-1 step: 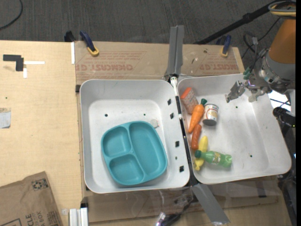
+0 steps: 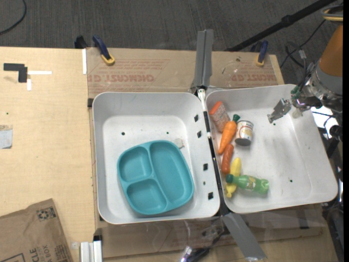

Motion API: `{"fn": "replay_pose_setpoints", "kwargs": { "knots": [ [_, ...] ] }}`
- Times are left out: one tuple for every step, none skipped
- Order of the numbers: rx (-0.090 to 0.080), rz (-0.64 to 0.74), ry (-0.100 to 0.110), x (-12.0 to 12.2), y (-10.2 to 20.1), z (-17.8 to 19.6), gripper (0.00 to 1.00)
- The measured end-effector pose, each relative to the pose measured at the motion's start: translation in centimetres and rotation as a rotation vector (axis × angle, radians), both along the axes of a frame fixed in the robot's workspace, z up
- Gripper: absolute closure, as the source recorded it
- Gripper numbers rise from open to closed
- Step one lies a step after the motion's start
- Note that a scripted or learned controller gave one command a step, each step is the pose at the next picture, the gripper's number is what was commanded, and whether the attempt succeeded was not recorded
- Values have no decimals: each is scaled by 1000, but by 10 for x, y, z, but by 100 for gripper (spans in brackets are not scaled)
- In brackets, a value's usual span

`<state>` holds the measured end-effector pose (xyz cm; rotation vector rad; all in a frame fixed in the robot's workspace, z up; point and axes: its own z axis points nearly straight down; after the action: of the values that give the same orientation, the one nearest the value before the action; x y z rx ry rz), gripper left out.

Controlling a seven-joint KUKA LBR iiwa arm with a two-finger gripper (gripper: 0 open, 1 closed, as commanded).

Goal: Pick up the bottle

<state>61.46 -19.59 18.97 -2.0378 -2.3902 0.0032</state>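
Crowding along the left wall of the right bin (image 2: 305,195) is the main hazard for this pick: the bottle (image 2: 250,184), green with a yellow cap end and lying on its side, rests near the front left corner, its cap end touching or nearly touching a small yellow piece (image 2: 233,168) and the divider between the bins. A descent aimed a little too far left would likely strike that yellow piece or the bin wall, and a grasp along the bottle's length rather than across it would probably squeeze it out sideways, since a round body lying flat tends to roll. Just behind it sit the carrot (image 2: 226,136), a reddish packet (image 2: 219,115) and a small can (image 2: 244,132), close enough together that a wide sweep from the rear could push them forward into the bottle. The gripper (image 2: 280,111) hangs over the rear right part of the same bin, well apart from the bottle and holding nothing; its fingers are too small and blurred to judge, so whether they are spread or closed cannot be told. Open room lies to the right and front right of the bottle, where the bin floor is bare, so an approach from that side looks safest. The front rim is near the bottle and limits any overshoot. In the left bin (image 2: 103,146) a teal divided plate (image 2: 156,177) lies apart from all this.
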Motion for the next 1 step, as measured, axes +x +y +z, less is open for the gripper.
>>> {"fn": "replay_pose_setpoints", "kwargs": {
  "knots": [
    [-1,-204,-2,-11,-26,34,0]
  ]
}}
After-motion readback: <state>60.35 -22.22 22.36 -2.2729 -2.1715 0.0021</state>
